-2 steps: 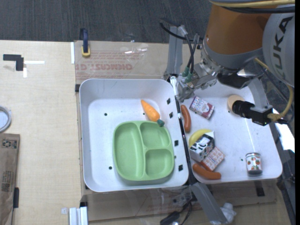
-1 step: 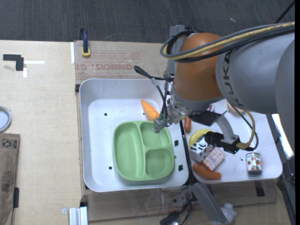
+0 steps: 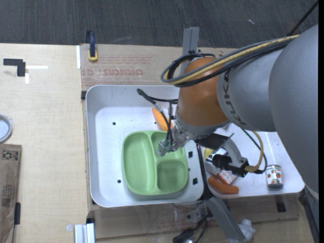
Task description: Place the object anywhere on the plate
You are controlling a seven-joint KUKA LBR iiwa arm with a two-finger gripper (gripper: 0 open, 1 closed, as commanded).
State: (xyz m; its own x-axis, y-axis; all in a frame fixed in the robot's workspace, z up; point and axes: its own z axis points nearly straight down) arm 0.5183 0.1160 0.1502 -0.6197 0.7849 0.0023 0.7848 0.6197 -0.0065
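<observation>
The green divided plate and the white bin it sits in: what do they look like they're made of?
The green divided plate looks like moulded plastic with a matte to satin finish: even colour, rounded compartment walls, only soft highlights. The shallow white bin seems to be plastic too, or possibly painted metal; its smooth rounded rim and dull sheen leave that open. The brown sheet behind the bin looks like cardboard, flat and printed in red.

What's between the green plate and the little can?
In the camera view, between the plate and the can lie the bins' walls and an orange sausage.

Arm [image 3: 243,85] hides most of the carrot [image 3: 159,118].
</observation>
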